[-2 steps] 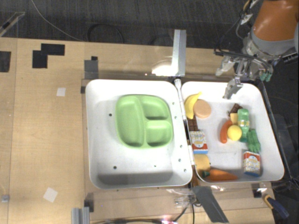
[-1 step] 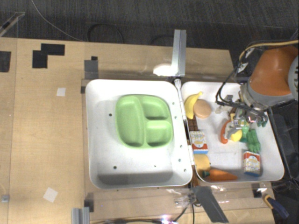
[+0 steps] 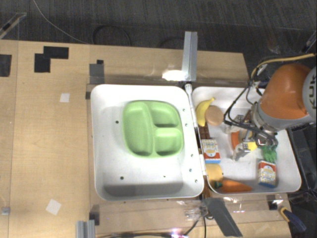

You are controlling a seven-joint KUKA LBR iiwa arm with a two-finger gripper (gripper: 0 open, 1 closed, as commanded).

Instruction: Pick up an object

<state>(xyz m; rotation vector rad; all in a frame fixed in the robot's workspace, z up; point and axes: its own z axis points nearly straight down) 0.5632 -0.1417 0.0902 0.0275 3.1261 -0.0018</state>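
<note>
**binwatcher:** so where are you at right now? what's in front of you?

**me:** I'm reaching in from the right, over the right-hand shallow white bin (image 3: 292,180). My jaws (image 3: 242,145) are down inside it, near the middle (honestly the wrist and cables crowd the view there), so I cannot tell if they're wide, narrow or on something. There's a small orange piece (image 3: 234,140) and a small yellow block (image 3: 251,146) just beside them, but I can't tell whether either is touching me.

**binwatcher:** what's there to grab?

**me:** All in the same bin: a yellow plastic banana (image 3: 202,111) in the far left corner with a tan round bread-roll thing (image 3: 214,116) touching it, a small white and red printed carton (image 3: 211,150) along the left wall, a yellow chunk (image 3: 214,171) below that, and an orange carrot (image 3: 236,186) lying along the near wall. Over on the right there's a green leafy piece (image 3: 269,154) and a second small printed carton with a blue base (image 3: 267,174).

**binwatcher:** and the other bin?

**me:** The left white bin (image 3: 106,182) has a light green divided plastic tray (image 3: 151,128) sitting in the middle. Both bins sit side by side on the light wooden table (image 3: 44,148).
</note>
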